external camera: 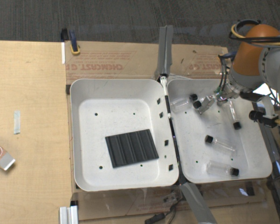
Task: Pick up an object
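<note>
We see a broad tan wooden surface (28,87) that carries two shallow white plastic bins set side by side, with a sheet of brown printed cardboard (102,62) lying under their far edge. The left white bin (79,125) holds a dark grey ribbed rectangular mat (131,148) lying flat, slightly turned, towards the near right part of its floor. The right white bin (256,167) touches the left one along a shared middle edge, and a grey metal bar (165,48) rises behind that seam. The grey arm with its orange band (252,55) comes in from the right and bends down over the far right corner of the right bin. Its claw (213,99) sits low over the far part of that bin, just beside a small clear tube with a black cap (194,100); we cannot tell whether the claw is apart or together, and nothing shows clamped in it. Several more clear plastic tubes with black caps lie scattered on the right bin's floor: one (234,118) near the right wall, one (218,143) near the middle, one (221,169) by the near edge. On the bare surface far to the left lie a red and white packet (0,155) at the edge and a small grey strip (17,122), well apart from both bins.
</note>
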Controlling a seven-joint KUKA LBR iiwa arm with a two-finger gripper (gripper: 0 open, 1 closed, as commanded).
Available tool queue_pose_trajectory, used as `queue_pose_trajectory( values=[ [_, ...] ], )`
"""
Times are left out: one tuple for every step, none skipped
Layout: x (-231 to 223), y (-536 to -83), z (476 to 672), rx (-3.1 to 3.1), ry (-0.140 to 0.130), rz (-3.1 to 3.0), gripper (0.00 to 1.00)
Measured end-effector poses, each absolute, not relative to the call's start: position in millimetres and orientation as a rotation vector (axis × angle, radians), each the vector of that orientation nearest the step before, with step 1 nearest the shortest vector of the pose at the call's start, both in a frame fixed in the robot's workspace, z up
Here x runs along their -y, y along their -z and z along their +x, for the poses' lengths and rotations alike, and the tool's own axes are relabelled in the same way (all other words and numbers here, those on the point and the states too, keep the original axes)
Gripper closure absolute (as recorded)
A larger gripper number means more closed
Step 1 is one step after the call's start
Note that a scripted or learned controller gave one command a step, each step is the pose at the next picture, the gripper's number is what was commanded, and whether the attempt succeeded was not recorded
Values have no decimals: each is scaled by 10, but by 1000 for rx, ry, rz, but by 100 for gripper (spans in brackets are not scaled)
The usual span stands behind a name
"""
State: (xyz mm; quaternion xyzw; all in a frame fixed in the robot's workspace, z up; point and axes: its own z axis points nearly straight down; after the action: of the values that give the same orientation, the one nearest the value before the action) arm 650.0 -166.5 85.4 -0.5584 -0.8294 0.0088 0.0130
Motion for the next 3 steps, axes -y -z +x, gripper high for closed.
queue_pose_trajectory(
  values=[
    [1675,-964,6527,2597,-22,-1747,100],
    [1675,-964,6527,2598,-23,-1746,0],
    [1488,-927,6575,2649,-7,-1692,0]
  ],
)
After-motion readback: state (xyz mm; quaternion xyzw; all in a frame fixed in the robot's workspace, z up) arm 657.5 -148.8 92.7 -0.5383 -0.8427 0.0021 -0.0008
